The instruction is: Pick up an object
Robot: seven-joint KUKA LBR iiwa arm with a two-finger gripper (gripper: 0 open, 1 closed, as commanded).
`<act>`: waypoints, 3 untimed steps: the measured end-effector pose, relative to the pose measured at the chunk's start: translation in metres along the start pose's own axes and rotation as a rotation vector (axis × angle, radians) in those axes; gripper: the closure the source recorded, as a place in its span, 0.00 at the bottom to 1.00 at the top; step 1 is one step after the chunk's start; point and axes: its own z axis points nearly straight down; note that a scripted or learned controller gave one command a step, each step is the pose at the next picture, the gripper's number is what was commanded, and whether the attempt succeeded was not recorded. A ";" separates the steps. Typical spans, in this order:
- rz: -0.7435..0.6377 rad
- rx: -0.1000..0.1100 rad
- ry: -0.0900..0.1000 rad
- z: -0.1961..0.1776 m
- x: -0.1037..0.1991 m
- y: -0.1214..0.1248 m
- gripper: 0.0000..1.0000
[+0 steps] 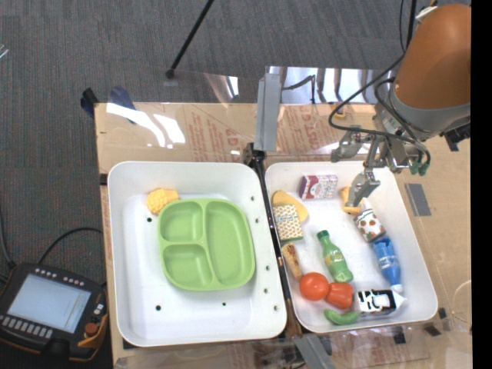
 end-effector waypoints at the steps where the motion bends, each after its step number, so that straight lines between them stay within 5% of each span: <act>1: 0.093 -0.002 0.013 0.104 0.066 -0.012 0.00; 2: 0.276 0.000 -0.017 0.185 0.068 -0.019 0.00; 3: 0.337 0.001 -0.001 0.192 0.001 -0.058 0.00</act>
